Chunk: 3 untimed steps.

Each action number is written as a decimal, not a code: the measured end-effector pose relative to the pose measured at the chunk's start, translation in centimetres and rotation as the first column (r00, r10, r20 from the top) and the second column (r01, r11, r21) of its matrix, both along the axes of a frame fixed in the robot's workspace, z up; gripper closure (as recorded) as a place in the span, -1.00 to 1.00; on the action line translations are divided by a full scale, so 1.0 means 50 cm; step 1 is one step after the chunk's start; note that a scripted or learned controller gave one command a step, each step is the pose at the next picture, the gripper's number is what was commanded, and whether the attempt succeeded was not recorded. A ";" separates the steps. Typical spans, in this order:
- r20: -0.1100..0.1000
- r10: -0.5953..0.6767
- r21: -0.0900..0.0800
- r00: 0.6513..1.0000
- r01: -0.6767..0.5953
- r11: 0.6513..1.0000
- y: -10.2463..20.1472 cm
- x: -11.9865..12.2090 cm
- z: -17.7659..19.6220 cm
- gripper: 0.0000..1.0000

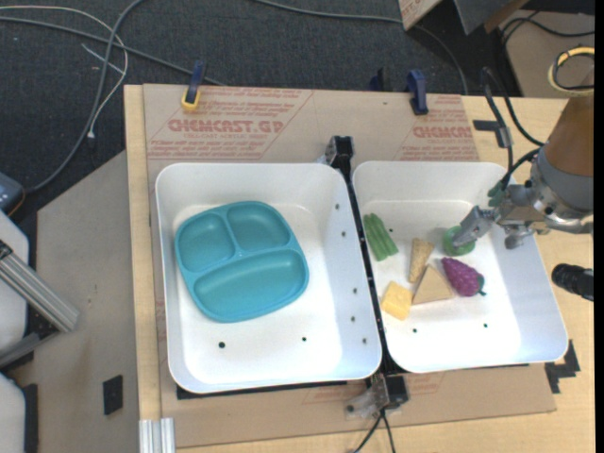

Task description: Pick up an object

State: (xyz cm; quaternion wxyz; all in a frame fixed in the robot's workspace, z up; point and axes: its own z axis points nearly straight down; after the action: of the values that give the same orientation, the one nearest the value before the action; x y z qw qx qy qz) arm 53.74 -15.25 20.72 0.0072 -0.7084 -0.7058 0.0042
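The right bin (528, 324) holds several toy foods: a green pod (380, 237), a small beige piece (419, 258), a yellow cube (397, 300), a tan wedge (433, 289), a purple grape bunch (462, 276) and a small green round piece (459, 245). My gripper (493, 231) hangs low over the bin's upper right part, open. One finger (471, 225) reaches down-left to the green round piece and touches or overlaps its top edge. The other finger (516, 237) stands apart to the right. Nothing sits between them.
A teal divided plate (243, 258) lies in the left bin (179, 338). The ridge where the two bins meet (357, 253) runs close to the green pod. A black clamp (339, 149) sits at its far end. Cables hang behind the arm at upper right.
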 end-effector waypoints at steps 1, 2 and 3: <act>0.015 0.004 -0.003 1.000 -0.004 1.000 0.001 0.006 0.016 -1.00; 0.013 0.003 -0.002 1.000 -0.003 1.000 -0.003 -0.007 -0.100 -1.00; 0.013 0.002 -0.001 1.000 -0.002 1.000 0.006 -0.023 -0.213 -1.00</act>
State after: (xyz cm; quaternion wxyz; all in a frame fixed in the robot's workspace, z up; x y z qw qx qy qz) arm 52.59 -14.96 10.05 0.0020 -0.7076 -0.7066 0.0001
